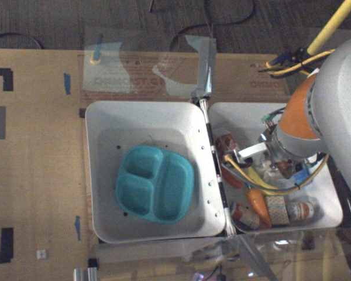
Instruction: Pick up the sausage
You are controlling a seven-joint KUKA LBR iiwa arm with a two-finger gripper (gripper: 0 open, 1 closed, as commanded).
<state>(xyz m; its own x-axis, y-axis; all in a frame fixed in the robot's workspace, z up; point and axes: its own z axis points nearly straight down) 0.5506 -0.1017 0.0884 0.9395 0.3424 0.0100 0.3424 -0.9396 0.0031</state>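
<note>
Your sausage is hard to pin down: the likeliest candidate is the reddish-brown piece (pixel 226 143) at the upper left of the right bin (pixel 333 212), just beside the wall it shares with the left bin (pixel 99 174), but blur keeps me from being sure. Below it lie a carrot (pixel 258 206), a small can (pixel 301 209) and other clutter. The gripper (pixel 275 168) hangs low over the middle of the right bin, right of that piece, so this looks like the reach step, with nothing visibly grasped. You cannot tell how the jaws stand; the wrist and looping cables hide them. Next, it needs to shift left and settle over the sausage. The teal 3-compartment plate (pixel 155 184) sits in the left bin.
</note>
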